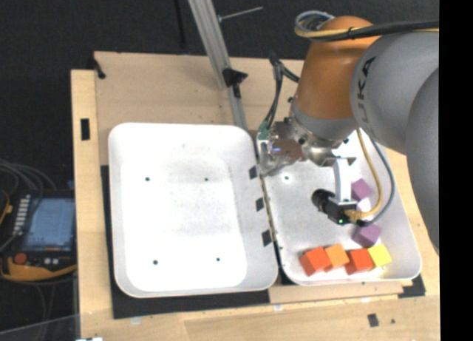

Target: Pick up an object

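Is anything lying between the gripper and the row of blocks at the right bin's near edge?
Nothing visible does: bare bin floor separates the gripper from the row; two purple blocks sit aside, toward the bin's right wall.

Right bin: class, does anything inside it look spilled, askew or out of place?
Nothing stands out. Two orange blocks, a red block and a yellow block sit in a row along the near edge of the right bin, with two purple blocks behind, all inside it.
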Action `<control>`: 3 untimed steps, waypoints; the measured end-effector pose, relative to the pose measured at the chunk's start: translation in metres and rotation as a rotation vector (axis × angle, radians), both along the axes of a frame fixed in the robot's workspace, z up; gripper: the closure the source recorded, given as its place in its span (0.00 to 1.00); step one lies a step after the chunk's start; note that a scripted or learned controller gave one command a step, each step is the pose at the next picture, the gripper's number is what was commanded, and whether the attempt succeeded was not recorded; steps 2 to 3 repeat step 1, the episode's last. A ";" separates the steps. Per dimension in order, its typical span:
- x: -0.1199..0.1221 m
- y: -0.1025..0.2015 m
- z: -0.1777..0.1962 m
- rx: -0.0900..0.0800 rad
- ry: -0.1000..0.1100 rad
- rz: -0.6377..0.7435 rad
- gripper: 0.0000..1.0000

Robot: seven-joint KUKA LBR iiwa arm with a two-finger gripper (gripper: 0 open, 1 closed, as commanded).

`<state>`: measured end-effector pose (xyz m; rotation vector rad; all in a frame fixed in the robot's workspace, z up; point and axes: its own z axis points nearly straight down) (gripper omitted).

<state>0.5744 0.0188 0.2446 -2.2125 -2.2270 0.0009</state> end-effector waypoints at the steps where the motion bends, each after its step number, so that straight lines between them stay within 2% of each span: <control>1: -0.008 0.053 0.009 0.001 -0.005 0.002 1.00; 3: -0.008 0.053 0.009 0.001 -0.005 0.002 1.00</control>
